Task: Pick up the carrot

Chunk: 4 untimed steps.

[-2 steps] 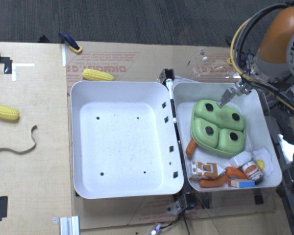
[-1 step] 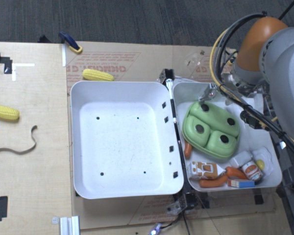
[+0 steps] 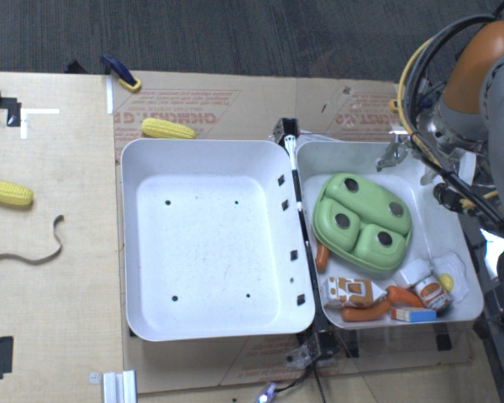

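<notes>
I can't tell my gripper's point(image 3: 396, 151) finger state — the carrot point(image 3: 401, 295) sits wedged among clutter, so I risk grabbing a neighbour.

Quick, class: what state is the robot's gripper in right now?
Gripper: cannot be told. The arm sits at the right bin's far right corner, away from the carrot.

Orange carrot point(image 3: 401, 295) lies flat, just below the green tray point(image 3: 363, 222), near the right bin's front wall.
</notes>
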Each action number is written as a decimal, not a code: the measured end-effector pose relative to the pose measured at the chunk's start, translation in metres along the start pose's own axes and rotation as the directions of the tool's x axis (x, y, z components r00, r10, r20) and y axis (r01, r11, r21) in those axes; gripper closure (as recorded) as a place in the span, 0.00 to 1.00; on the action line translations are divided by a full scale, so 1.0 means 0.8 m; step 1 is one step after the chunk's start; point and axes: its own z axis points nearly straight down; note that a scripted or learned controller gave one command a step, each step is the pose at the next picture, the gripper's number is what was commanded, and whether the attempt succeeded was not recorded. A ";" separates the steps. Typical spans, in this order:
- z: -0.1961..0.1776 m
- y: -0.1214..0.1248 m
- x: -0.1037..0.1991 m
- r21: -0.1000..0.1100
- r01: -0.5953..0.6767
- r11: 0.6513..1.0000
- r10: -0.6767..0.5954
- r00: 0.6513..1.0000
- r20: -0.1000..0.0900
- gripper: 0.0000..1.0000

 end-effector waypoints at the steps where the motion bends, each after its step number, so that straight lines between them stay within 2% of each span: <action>1: -0.035 0.007 -0.021 0.000 0.065 0.998 -0.065 0.998 0.001 0.00; 2: 0.048 -0.016 0.046 0.001 -0.016 1.000 0.016 1.000 -0.001 0.00; 3: -0.011 0.006 -0.017 -0.001 0.063 0.998 -0.063 0.998 0.000 0.00; 4: 0.048 -0.038 0.072 0.001 0.022 1.000 -0.022 1.000 -0.003 0.00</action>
